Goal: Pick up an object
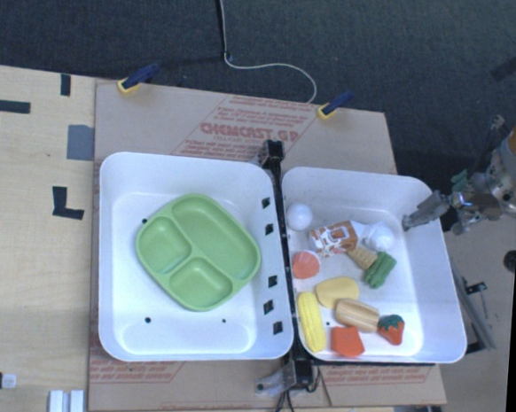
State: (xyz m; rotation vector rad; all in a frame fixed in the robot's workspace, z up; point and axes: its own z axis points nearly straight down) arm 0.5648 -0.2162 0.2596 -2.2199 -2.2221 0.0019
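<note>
The right bin (430,285) holds several toy foods: a white ball (300,216), a brown-and-white piece (334,239), a green pickle (379,268), a salmon disc (305,266), a yellow corn cob (309,320), a tan roll (356,315), an orange block (347,341) and a red fruit with a green top (392,328). My gripper (435,219) hangs over the bin's upper right rim, above and to the right of the toys. It is open, with nothing between its fingers.
The left bin (121,199) holds a green divided plate (199,251). A black divider (277,247) runs between the two bins. Both bins rest on a cardboard sheet (237,132) held by clamps at the back.
</note>
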